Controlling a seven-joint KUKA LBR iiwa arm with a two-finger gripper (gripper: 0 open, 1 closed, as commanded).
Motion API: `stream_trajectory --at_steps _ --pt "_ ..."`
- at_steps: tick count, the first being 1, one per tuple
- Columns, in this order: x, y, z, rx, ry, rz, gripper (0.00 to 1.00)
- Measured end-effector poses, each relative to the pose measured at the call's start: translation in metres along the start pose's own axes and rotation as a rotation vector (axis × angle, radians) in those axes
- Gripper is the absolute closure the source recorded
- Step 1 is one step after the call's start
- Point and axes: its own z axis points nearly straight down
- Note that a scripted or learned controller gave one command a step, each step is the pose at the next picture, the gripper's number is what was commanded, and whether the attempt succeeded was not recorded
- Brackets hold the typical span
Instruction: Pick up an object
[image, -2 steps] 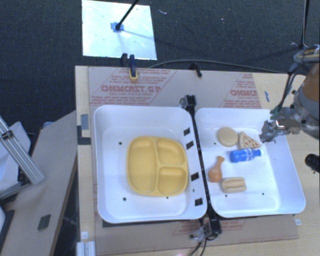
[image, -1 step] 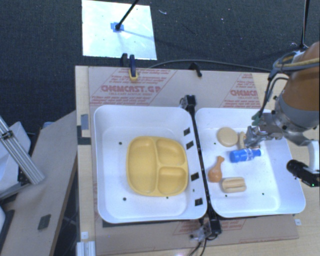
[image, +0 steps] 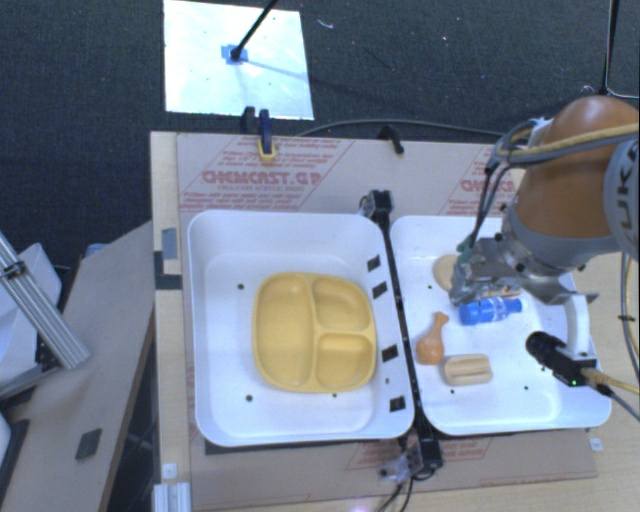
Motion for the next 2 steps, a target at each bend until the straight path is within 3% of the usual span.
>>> stream_trajectory --at_steps 2 --pt "0.106 0.002 0.027 0.003 0.001 -0.001 1.00"
